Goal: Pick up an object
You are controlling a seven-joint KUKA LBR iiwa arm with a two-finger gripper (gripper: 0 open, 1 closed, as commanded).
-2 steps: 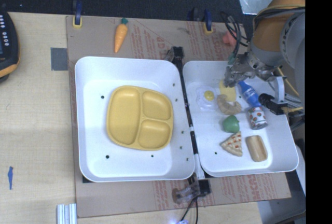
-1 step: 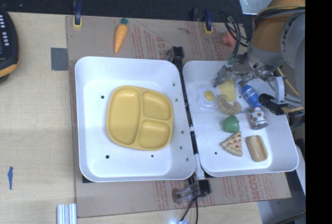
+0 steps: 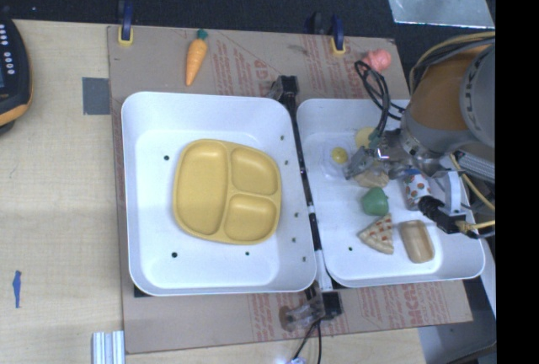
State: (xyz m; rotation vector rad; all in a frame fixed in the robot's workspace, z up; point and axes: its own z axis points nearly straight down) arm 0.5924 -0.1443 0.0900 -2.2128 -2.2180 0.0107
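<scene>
My gripper [image 3: 370, 163] is low in the right bin [image 3: 337, 270], near its middle, and the grey arm with its orange band [image 3: 446, 97] comes in from the right. A tan object [image 3: 373, 179] lies directly under the gripper and is partly hidden by it. Just below sits a green rounded object [image 3: 375, 202]. A pizza slice [image 3: 378, 234] and a brown bread loaf [image 3: 417, 241] lie near the front wall. A small yellow ball [image 3: 338, 156] rests left of the gripper, and another yellow piece [image 3: 364, 136] lies behind it. A white spotted object [image 3: 414, 188] sits by the wrist.
The left bin [image 3: 143, 185] holds a yellow divided plate [image 3: 226, 190]. A toy carrot [image 3: 195, 57] and a pink object [image 3: 377, 60] lie on the cardboard behind the bins. Black cables [image 3: 375, 93] hang beside the arm. A dark device [image 3: 13, 72] sits at the far left.
</scene>
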